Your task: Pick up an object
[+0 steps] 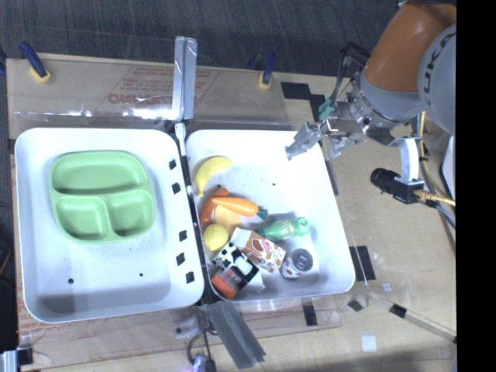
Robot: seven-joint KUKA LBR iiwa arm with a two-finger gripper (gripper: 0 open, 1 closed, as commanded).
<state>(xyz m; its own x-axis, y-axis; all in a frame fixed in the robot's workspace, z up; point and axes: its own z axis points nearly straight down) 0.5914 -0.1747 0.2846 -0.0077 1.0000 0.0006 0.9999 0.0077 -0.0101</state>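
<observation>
My gripper [304, 142] hangs over the far right corner of the right bin [256, 149], its two grey fingers apart with nothing between them. A pile of objects lies along the bin's left and near side: a yellow banana [210, 170], an orange carrot [232, 206], a yellow lemon [215, 236], a green bottle [284, 228], a patterned packet [263, 252], a small can [298, 261] and a black-and-white block [235, 263]. The gripper is up and to the right of all of them, touching none.
The left bin [39, 285] holds a green divided tray [101, 194]. A metal divider bar [184, 84] stands between the bins at the back. Blue clamps [34, 60] hold the bench's far edge. White floor shows in the right bin's far half.
</observation>
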